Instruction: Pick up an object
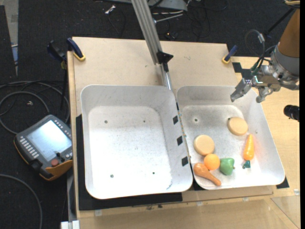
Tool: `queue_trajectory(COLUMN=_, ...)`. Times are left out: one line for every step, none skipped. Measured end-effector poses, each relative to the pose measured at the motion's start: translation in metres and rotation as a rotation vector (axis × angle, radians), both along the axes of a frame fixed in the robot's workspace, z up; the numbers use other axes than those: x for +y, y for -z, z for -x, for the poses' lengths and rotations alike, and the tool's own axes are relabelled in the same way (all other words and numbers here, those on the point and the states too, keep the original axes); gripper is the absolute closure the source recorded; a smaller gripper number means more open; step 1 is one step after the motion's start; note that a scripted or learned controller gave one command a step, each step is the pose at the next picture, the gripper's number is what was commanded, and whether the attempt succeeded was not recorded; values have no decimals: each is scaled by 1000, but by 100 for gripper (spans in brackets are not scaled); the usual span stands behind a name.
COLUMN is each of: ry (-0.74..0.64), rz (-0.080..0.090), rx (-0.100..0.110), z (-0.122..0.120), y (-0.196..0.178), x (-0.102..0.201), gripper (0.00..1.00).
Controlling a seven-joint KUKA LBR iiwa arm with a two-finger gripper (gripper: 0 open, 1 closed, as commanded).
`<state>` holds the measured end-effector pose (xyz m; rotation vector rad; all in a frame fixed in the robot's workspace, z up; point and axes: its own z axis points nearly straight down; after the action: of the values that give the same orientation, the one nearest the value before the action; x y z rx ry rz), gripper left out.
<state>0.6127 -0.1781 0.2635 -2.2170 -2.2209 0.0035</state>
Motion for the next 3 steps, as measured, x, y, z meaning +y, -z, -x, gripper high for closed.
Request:
queue_trajectory(ry=-1, rz=2, rx=-4, z=-1, y=-2, x=0, gripper=0)
queue_trajectory(ry=-3, rz=1, rx=0, z=-9, y=56, x=3, gripper=0)
queue_trajectory(ry=-2, rz=1, rx=0, z=-18, y=105, x=5, gripper=0)
